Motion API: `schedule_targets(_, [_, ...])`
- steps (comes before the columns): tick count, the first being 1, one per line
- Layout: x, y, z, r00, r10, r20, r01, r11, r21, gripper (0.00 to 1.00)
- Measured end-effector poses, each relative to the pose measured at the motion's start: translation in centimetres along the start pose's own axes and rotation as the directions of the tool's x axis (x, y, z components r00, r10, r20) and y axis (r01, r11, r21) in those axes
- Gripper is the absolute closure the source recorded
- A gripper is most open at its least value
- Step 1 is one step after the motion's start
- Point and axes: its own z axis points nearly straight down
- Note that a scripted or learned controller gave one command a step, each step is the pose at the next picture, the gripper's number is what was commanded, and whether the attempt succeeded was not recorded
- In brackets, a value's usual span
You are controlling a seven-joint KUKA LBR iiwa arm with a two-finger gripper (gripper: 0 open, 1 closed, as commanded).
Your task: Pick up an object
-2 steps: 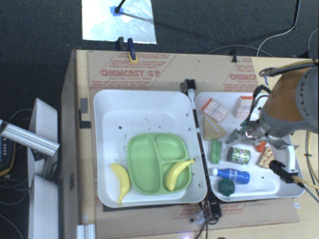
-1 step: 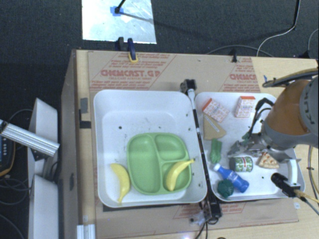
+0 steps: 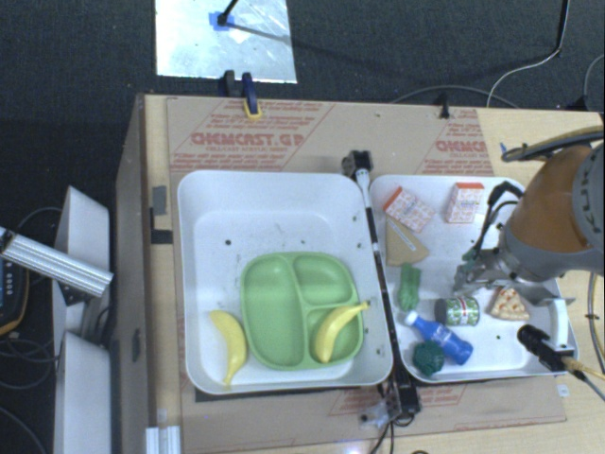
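Bench (image 3: pixel 284 130) is covered with a brown sheet printed in red lettering. Two white bins sit right on it, left bin (image 3: pixel 203 253) and right bin (image 3: pixel 492 372), touching in the middle.

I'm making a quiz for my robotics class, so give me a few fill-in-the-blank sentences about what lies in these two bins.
1. The green plate lies in the ____ bin.
2. One banana rests on the plate; the other banana lies to its ____.
3. The blue bottle lies in the ____ bin.

Missing words: left; left; right
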Motion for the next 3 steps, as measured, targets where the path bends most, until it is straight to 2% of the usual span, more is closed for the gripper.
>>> schedule_targets(1, [0.0,0.0,0.0,1.000,0.000,0.000,0.000,1.000,0.000,0.00])
schedule_targets(2, [3.8,-3.7,0.9,1.000,0.001,0.002,-0.001,1.000,-0.003,0.00])
schedule_targets(3, [3.8,-3.5,-0.2,1.000,0.000,0.003,0.000,1.000,-0.008,1.00])
